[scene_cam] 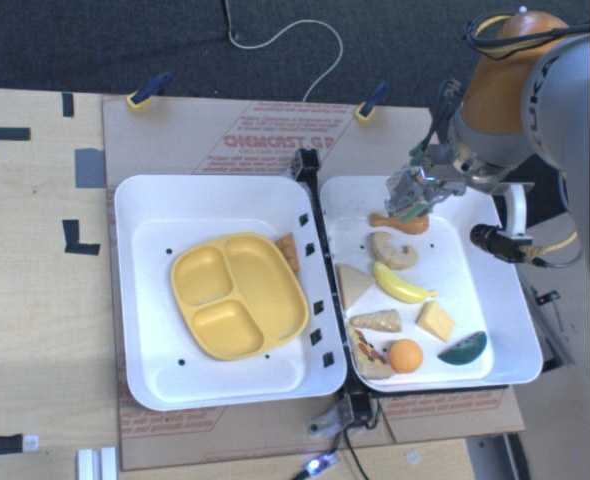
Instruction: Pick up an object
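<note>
The claw (411,200) hangs low over the far end of the right bin (505,308), right above an orange-brown piece of toy food (400,223); I cannot tell how the claw is set, nor whether it touches the piece. That piece looks the likely target. Just nearer the camera from the claw lie a tan pastry-like piece (392,251) and a banana (403,285), packed tight together. The risk, as I judge it: a descent slightly off centre could nudge the small flat piece aside or catch the pastry-like neighbour instead. Far to the claw's left, the yellow tray (238,294) in the other bin stays out of trouble.
</note>
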Robot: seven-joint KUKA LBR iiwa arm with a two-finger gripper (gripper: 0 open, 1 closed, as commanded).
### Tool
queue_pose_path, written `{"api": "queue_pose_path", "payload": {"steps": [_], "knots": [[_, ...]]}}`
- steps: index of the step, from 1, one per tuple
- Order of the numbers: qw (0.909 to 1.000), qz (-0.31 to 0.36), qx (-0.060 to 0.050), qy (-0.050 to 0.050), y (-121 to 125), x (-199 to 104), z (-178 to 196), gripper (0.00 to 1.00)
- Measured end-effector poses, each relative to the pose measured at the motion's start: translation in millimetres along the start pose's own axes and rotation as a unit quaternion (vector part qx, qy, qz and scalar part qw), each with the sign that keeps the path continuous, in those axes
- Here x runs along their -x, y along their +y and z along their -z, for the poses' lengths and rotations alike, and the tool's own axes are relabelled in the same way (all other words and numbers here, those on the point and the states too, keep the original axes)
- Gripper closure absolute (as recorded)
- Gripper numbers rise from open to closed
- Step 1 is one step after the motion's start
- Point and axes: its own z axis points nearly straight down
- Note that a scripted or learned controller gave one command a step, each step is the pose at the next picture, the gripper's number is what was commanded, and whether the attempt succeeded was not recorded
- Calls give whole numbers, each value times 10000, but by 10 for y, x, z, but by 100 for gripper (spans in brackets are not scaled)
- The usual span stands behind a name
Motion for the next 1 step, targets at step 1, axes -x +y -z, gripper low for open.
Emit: {"api": "queue_pose_path", "payload": {"steps": [1], "knots": [[10000,3,-19,5,4,-4,205,100]]}}
